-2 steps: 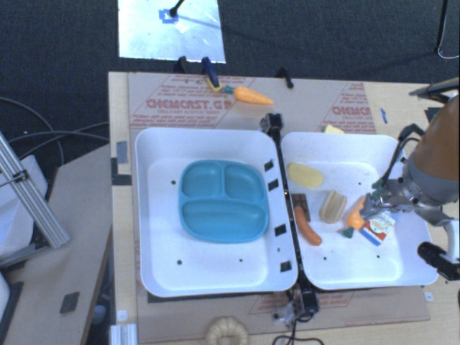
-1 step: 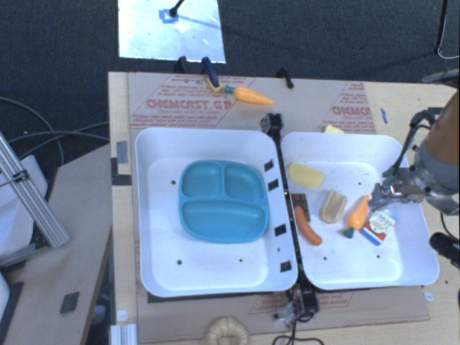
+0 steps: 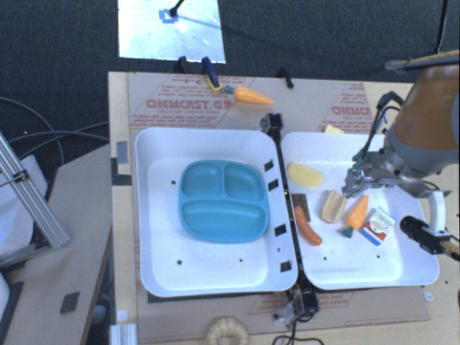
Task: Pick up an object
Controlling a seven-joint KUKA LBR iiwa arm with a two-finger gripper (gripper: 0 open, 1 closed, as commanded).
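The right bin (image 3: 402, 268) holds several toy foods. A yellow oval piece (image 3: 305, 175) lies at its left. A tan bread-like block (image 3: 333, 205) and an orange carrot (image 3: 357, 212) lie in the middle. A red sausage (image 3: 307, 228) is at the lower left, and a small printed packet (image 3: 376, 226) lies right of the carrot. My gripper (image 3: 356, 181) hangs just above the tan block and the carrot, at their upper edge. Nothing is visibly held in it.
The left bin (image 3: 158, 264) bears a blue divided plate (image 3: 223, 200). A second carrot (image 3: 250, 95) lies on the bench behind the bins. A yellow piece (image 3: 333, 129) sits at the right bin's far rim. The arm's grey and orange body (image 3: 431, 121) overhangs the right bin's right side.
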